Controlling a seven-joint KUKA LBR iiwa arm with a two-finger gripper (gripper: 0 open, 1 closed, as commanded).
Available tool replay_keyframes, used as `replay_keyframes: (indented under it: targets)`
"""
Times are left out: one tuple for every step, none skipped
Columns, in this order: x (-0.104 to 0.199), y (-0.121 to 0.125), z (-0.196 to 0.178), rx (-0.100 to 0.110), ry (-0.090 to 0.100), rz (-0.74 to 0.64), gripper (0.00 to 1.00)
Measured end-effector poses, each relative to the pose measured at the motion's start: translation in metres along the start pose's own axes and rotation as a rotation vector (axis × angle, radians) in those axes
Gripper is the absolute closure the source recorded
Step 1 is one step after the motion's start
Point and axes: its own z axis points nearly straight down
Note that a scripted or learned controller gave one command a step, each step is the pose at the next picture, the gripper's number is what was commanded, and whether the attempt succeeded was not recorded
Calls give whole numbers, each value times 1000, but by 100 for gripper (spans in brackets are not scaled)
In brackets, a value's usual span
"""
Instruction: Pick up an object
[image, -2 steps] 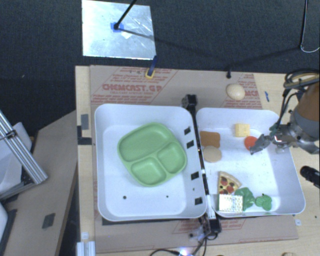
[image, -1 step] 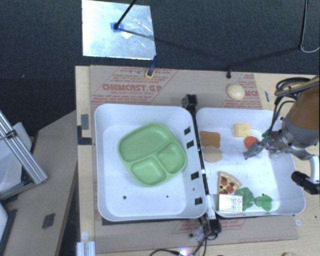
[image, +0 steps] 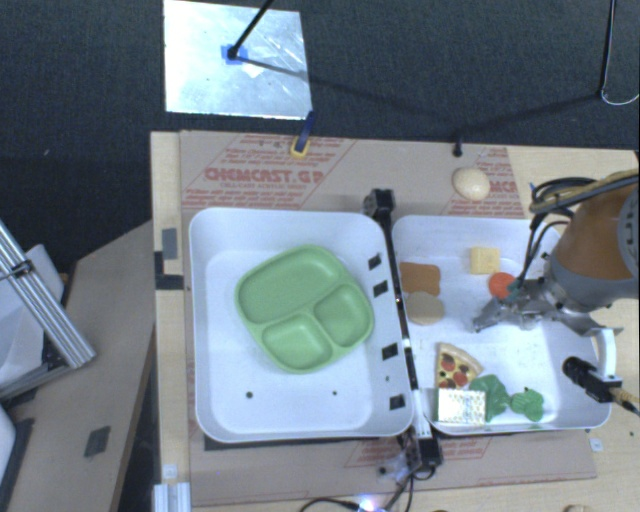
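My gripper (image: 503, 312) hangs low over the middle of the right bin (image: 560, 415), with the grey and orange arm coming in from the right. A red tomato piece (image: 501, 284) lies right at its far side, partly covered by it. A yellow cheese block (image: 484, 260) sits just beyond. To the left are a brown bread slice (image: 420, 276) and a beige round piece (image: 426, 308). Near the front lie a pizza slice (image: 456, 366), a speckled cracker (image: 461, 406) and green leafy pieces (image: 507, 395).
The left bin (image: 215, 400) holds a green divided plate (image: 304, 308). A beige egg-shaped object (image: 470, 182) rests on the cardboard behind the right bin. A black divider (image: 393, 300) runs between the bins. Cables arch over the arm at the right.
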Motion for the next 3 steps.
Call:
replay_keyframes:
  targets:
    - [-1, 2, -14, -6, -2, 0, 100]
    - [-7, 0, -76, -9, -3, 0, 100]
    - [-7, 6, -121, -8, -3, -3, 100]
